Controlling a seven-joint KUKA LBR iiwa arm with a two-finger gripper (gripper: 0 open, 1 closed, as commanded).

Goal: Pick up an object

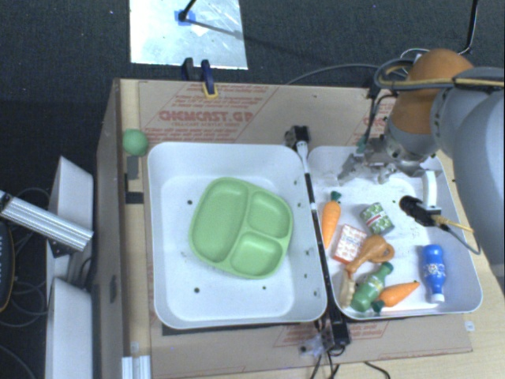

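Observation:
My gripper (365, 172) hangs low over the far end of the right bin (461, 298), open, with bare white floor between its fingers. Toward the front of this bin lie an orange carrot (331, 221), a small green can (377, 218), a red and white packet (348, 244), a brown drumstick (372, 253), a green bottle (368, 288), a second carrot (398, 292) and a blue bottle (432, 271). The nearest things to the gripper are the first carrot and the can, both a short way in front of it.
The left bin (170, 290) holds a green divided plate (241, 227). A green ball (135, 141) sits on the bench at the left bin's far left corner. A black divider (314, 227) runs between the two bins.

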